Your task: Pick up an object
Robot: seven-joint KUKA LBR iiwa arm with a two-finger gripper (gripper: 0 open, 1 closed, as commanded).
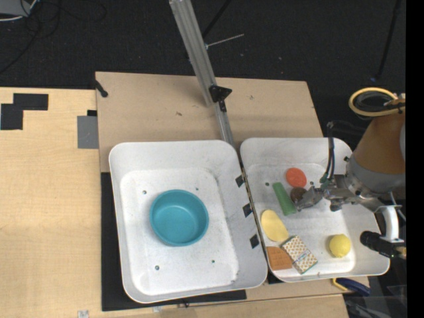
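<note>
The right bin (265,154) holds a red-orange ball (295,176), a green stick (283,198), a pale yellow oval piece (273,225), a checkered box (299,253) lying over an orange block (279,260), and a yellow lemon-like fruit (339,245). My gripper (299,198) reaches in from the right, low in this bin, its tip just right of the green stick and below the red ball. Whether anything sits between the fingers cannot be made out. The left bin (126,161) holds a teal bowl (179,217).
A metal rail (199,58) slants down from the top toward the gap between the bins. Black clips (244,194) sit along the shared bin edge. The arm's orange band (384,144) and cables crowd the right bin's right side.
</note>
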